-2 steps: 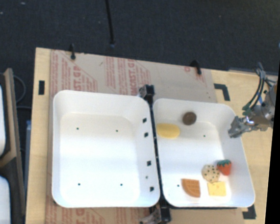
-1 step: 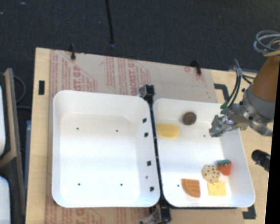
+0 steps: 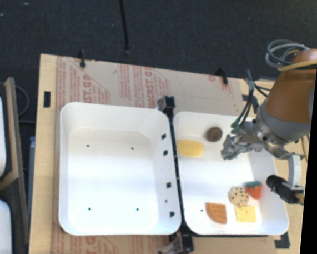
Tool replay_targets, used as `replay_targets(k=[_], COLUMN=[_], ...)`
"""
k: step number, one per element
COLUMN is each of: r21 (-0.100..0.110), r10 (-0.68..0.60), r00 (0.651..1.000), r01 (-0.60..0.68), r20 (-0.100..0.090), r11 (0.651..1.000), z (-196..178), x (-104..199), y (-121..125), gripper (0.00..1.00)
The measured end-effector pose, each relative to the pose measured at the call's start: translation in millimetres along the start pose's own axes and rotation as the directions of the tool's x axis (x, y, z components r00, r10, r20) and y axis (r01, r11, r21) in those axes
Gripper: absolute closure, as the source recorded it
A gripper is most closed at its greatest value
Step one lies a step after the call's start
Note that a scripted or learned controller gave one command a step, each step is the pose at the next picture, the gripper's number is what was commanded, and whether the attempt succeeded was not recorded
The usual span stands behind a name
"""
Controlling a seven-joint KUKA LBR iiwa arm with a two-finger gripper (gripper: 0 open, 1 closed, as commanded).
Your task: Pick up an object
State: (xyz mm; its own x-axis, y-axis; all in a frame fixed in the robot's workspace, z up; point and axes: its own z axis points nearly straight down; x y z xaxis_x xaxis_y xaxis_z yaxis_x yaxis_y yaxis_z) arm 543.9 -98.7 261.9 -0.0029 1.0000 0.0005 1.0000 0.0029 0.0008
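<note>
Even bright overhead light, soft shadows, white bins (image 3: 120, 120) glary, slightly soft pic

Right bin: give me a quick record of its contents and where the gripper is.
bin: right bin
far side: brown ball, yellow oval
near side: orange wedge, yellow square, spotted cookie, strawberry
gripper: over the bin's far half, right of the yellow oval, nothing seen between its fingers
</note>
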Motion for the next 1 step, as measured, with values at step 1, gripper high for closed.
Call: replay_targets(k=[1], r21=[0.001], r10=[-0.001], r00=[1.0], r01=[0.001], r20=[0.0], r11=[1.0], z=[11.0], x=[57.1], y=[-9.0], gripper=[1.0])
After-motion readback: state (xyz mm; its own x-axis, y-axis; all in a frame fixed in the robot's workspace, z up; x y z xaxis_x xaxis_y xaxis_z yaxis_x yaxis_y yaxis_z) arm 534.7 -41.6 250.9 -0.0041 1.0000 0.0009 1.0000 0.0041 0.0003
